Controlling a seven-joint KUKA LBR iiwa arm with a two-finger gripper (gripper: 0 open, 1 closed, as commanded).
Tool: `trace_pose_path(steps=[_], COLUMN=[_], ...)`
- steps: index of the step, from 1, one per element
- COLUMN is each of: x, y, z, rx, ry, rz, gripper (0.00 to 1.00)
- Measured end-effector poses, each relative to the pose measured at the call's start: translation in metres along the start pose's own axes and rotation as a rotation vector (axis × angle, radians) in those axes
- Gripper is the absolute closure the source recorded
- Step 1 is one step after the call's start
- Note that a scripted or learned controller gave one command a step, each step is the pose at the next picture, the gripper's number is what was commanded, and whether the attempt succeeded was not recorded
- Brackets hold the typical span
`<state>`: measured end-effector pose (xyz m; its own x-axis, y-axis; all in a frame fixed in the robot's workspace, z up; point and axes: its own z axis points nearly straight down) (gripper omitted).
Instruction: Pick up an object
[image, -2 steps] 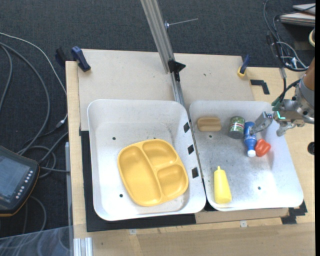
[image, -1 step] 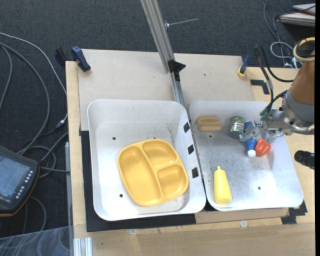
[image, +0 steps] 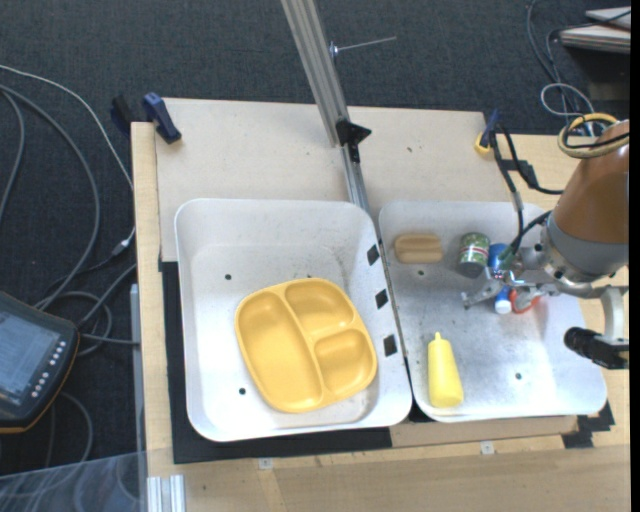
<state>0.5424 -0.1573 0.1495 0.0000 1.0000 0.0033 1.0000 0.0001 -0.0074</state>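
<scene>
Mustard bottle (image: 443, 371) lies nearest the camera, on the floor of the right bin (image: 560, 395) by its left wall, cap end pointing away toward the far side. Beside it, across the shared rims, the left bin (image: 200, 300) carries a yellow divided plate (image: 305, 343) with three compartments, set a little toward the near right corner.

Farther back in the right bin, the gripper (image: 503, 295) is down near the bin floor at the middle right, the grey arm (image: 592, 215) with its orange band coming in from the right edge. Around its tip sit small blue, white and red shapes, too tangled with the gripper's own parts to name. Whether the fingers are spread or closed is something I cannot tell, and nothing can be seen clearly between them.

Just left of the gripper, a green can (image: 473, 253) sits near the far wall. A tan, bread-like piece (image: 418, 248) lies left of the can, apart from it, near the far left corner.

Bench (image: 260, 150) beyond the bins is bare board, with a metal pole (image: 320, 70) rising from its middle.
</scene>
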Motion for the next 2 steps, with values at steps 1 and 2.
trace_pose_path(steps=[1, 2], x=[0.001, 0.001], y=[-0.001, 0.001], z=[0.053, 0.039], rx=[0.000, -0.009], ry=[0.000, -0.001], rz=[0.000, -0.001], gripper=[0.00, 1.00])
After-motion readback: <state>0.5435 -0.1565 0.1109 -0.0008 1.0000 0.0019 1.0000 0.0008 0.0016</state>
